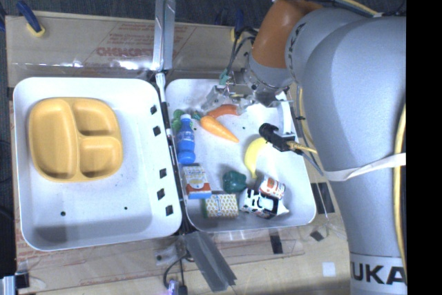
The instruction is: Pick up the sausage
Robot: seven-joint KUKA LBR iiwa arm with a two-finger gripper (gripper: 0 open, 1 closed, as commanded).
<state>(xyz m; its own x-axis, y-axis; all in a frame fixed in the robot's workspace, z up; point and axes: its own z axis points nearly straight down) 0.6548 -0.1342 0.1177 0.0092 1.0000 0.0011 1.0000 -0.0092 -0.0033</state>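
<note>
My claw [238,90] sits over the sausage [222,110], far end of right bin [304,207]; can't tell its opening. Should centre, avoid carrot [219,128] nearby.

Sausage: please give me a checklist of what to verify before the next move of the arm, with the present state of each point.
1. Sausage in plain sight, nothing lying on it: ok.
2. Tool close to the sausage, at its far side: ok.
3. Sausage already gripped by the tool: cannot tell.
4. Free room around the sausage: not ok, the carrot lies right beside it.
5. Blue bottle apart from the sausage: ok.
</note>
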